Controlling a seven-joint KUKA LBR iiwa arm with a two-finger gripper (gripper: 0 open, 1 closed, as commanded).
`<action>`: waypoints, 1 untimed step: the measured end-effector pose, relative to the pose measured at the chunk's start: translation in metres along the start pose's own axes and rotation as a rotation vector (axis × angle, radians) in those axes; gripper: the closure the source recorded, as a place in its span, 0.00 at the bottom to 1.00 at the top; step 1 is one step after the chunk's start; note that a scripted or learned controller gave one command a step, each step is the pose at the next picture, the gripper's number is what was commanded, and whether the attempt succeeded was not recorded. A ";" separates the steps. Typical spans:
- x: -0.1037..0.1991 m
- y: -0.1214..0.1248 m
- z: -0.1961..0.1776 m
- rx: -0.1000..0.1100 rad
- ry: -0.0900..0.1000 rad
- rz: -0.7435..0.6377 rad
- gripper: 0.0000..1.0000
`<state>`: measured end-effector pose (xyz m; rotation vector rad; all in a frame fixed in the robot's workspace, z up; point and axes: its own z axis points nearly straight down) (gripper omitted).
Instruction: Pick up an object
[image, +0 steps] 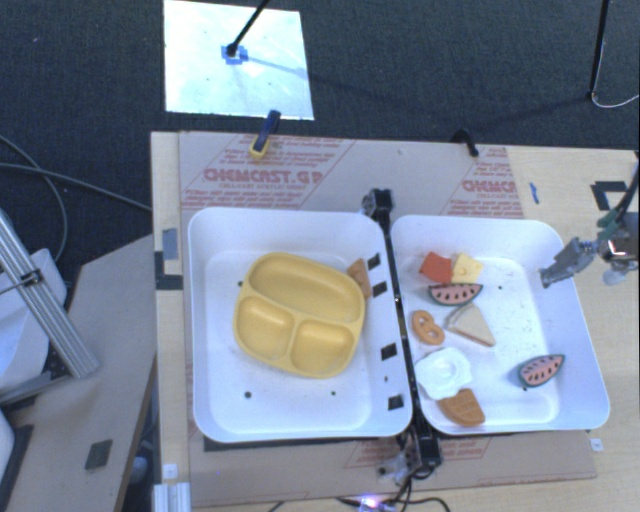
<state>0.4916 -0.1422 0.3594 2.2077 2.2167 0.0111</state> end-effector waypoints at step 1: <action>-0.005 0.001 -0.137 -0.006 -0.001 -0.001 0.00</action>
